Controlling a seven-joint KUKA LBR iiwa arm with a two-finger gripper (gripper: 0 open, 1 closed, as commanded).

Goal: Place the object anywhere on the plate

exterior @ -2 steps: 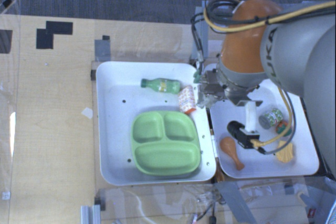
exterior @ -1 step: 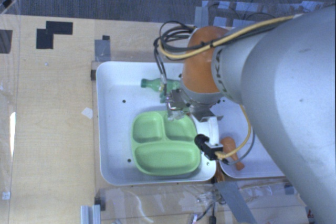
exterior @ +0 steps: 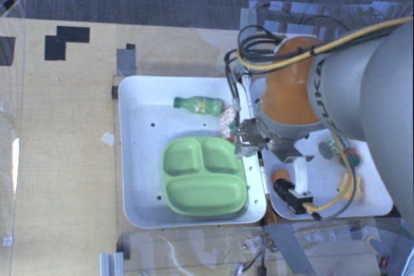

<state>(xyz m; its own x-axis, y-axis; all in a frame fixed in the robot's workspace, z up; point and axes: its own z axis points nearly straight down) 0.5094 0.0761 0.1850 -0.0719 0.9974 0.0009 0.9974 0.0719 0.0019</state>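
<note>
Showing: a grey arm [exterior: 336, 94] with an orange band reaching in from the right, over the seam between two white bins.
Gripper [exterior: 242, 138]: low at the right rim of the left bin; its state cannot be told, since the wrist hides it.
Object: a pale, speckled item [exterior: 228, 118] sits just left of and above the gripper, touching or nearly so; whether it is gripped cannot be told.
Plate [exterior: 204, 176]: green, three compartments, nothing in them, lying in the left bin [exterior: 139, 158]; its upper right corner is just beside the gripper.
Key relation: the plate lies down and to the left of the gripper, so a short carry that way would likely suffice.
Left bin, other contents: a green bottle [exterior: 198, 104] on its side, long axis left to right, above the plate.
Right bin [exterior: 375, 200]: holds a banana [exterior: 349, 187] and small items, partly hidden by the arm.
</note>
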